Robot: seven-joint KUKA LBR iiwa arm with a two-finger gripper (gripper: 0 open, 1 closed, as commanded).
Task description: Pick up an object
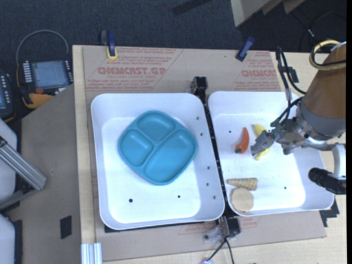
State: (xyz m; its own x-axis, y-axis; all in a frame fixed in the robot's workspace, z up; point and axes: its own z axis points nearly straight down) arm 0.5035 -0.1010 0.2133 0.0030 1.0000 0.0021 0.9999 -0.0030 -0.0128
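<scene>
In the right bin (286,194), my gripper (262,143) hangs low over a yellow banana-like piece (258,129). The piece's ends stick out above and below the gripper's dark tip. Just left of it lies a small red-orange pepper (242,141), apart from the gripper. Near the bin's front edge are a tan cone (242,183) and a round beige disc (242,200) that touch each other. The grey arm with its orange band (325,98) comes in from the right and hides the bin's right part.
The left bin (110,191) holds a blue divided plate (158,146) at its middle. A black clamp (198,84) sits at the back between the bins. Bare white floor lies between the yellow piece and the cone.
</scene>
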